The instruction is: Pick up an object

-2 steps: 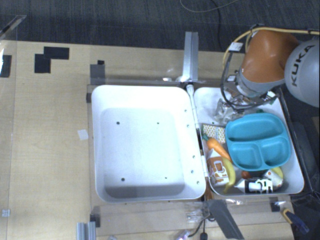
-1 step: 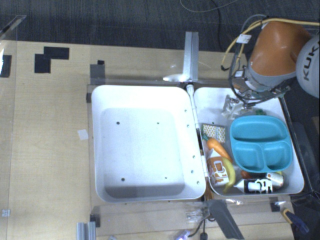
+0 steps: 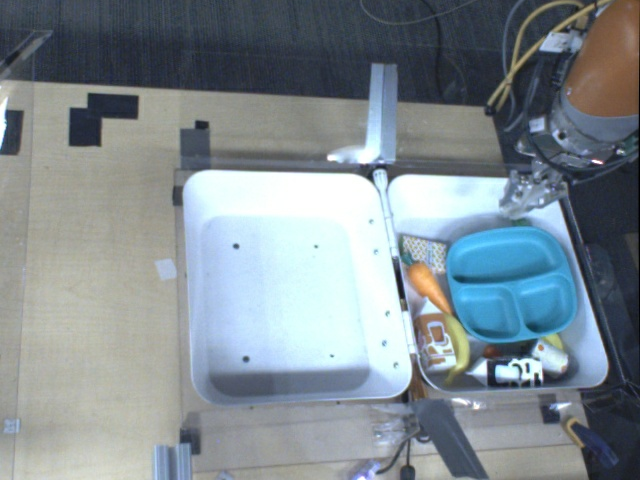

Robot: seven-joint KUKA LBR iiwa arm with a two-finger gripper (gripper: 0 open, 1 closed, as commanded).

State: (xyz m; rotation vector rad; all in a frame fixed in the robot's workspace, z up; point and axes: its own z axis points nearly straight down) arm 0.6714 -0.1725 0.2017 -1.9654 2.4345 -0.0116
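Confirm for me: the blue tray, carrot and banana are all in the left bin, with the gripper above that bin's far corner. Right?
Not quite. The blue tray, carrot and banana lie in the right bin, not the left bin. The camera view shows this. The gripper is above the right bin's far corner.

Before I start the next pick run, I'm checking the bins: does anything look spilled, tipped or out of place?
Nothing looks spilled. In the right bin, the blue divided tray lies tilted over a jumble, with the carrot and banana crowded beside it. The gripper hovers above that bin's far corner.
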